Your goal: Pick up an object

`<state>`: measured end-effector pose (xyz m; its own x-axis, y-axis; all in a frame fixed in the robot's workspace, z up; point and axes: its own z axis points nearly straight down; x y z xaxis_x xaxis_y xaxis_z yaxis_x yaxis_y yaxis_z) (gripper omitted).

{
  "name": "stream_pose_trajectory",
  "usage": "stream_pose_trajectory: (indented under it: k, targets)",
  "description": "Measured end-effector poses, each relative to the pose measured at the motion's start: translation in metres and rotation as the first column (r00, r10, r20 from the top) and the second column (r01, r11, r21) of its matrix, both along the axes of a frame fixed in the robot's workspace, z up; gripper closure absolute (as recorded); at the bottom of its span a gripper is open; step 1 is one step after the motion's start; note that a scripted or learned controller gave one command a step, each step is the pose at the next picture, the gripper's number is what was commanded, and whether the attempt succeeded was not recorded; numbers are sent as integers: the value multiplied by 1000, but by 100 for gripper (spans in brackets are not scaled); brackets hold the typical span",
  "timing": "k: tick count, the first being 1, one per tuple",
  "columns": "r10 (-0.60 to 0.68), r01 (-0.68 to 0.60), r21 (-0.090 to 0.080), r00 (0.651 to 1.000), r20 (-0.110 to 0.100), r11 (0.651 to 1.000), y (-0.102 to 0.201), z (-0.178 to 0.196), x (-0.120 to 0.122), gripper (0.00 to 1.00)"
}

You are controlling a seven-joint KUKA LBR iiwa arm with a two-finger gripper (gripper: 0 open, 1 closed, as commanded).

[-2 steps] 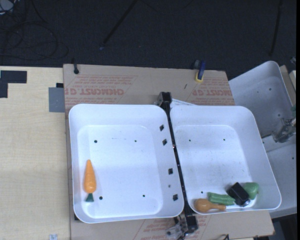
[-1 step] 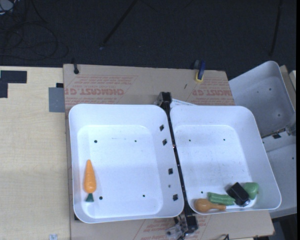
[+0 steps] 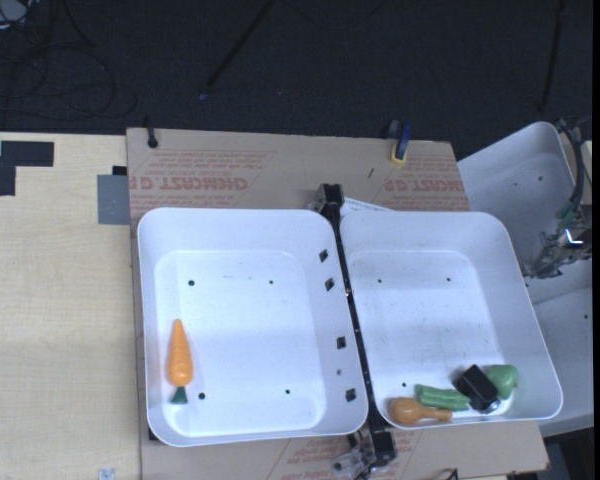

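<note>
Counting from the near edge: four items total across two white bins on the table [image 3: 50,348]. The right bin [image 3: 450,238] is the landmark. In its near corner sit three things, bunched: one tan pear-shaped piece [image 3: 417,411] nearest, one dark green pod [image 3: 442,398] just behind it and touching, one black block [image 3: 477,388] lying over the pod's end. A lighter green piece [image 3: 503,376] pokes out from behind the black block, probably a separate item but can't tell for sure.

Left of the right bin, the left bin [image 3: 230,230] holds one orange carrot [image 3: 179,355] with a small green top, near its left wall toward the near side, well apart from the cluster.

Cardboard sheet [image 3: 280,173] under both bins; one blue-yellow clamp [image 3: 400,143] on its far edge.

Arm: only a grey-white panel [image 3: 525,183] and some hardware at the far right of the right bin, outside it. Fingers state: can't tell.
</note>
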<state>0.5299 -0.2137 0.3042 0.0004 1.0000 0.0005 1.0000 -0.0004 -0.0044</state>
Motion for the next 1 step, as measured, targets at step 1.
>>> stream_pose_trajectory:
  k: [1]
  targets:
    - [6,-6,-1,1000,11,1000,52,89,-27,100]
